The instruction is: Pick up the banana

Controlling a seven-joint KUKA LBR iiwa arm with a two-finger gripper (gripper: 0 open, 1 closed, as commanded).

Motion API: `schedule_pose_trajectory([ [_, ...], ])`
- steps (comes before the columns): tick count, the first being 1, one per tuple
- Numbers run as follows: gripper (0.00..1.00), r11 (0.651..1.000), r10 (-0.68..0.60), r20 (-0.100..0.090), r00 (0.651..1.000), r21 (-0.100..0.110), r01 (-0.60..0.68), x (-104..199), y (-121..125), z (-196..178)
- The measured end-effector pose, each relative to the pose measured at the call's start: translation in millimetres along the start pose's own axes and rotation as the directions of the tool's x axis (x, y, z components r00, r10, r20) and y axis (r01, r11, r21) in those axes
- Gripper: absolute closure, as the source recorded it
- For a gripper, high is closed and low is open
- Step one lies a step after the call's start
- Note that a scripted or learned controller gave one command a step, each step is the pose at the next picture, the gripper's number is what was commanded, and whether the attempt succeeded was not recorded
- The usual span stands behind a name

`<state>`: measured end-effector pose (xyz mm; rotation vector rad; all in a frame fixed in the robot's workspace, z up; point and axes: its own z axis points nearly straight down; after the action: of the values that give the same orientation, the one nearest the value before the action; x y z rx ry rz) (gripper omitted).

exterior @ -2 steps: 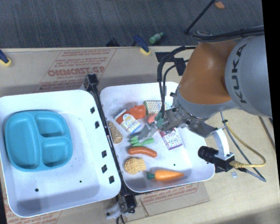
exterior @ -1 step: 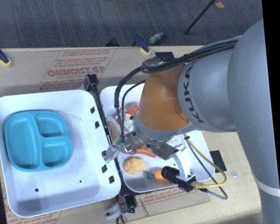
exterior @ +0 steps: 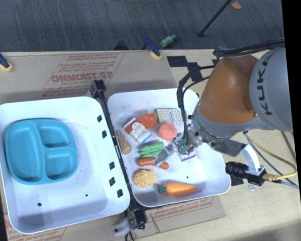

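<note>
Brown protective paper (exterior: 82,71) printed in red with "CHEMCAST GP" lies under two white bins. The grey arm (exterior: 272,87) carries black letters reading "KUK" before the frame cuts them off, and an orange band (exterior: 227,96) sits above its wrist.

The left bin (exterior: 93,186) holds a blue divided tray (exterior: 39,149). The right bin (exterior: 214,175) holds toy foods: a small carton (exterior: 136,130) with an orange and white label too small to read, a checkered packet (exterior: 168,115), a pink piece (exterior: 167,131), green pods (exterior: 152,149) and a carrot (exterior: 178,188).

The gripper (exterior: 182,148) is low in the right bin, just beside the pink piece. Whether it is released or grasping anything cannot be told.

The banana cannot be picked out with certainty. A tan elongated piece (exterior: 124,141) lies against the right bin's left wall.
</note>
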<state>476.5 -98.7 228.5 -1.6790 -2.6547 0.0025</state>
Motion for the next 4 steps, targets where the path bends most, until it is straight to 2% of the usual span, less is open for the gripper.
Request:
schedule_pose_trajectory([
  [1,0.00,0.976,0.217,-0.002,0.976,0.003,-0.217,86,40,37],
  [2,0.00,0.996,0.084,-0.002,0.996,0.001,-0.084,157,74,37],
  [3,0.00,0.962,-0.272,0.000,0.962,-0.001,0.272,136,109,37],
  [4,0.00,0.899,-0.438,-0.004,0.899,0.003,0.438,209,98,128],
])
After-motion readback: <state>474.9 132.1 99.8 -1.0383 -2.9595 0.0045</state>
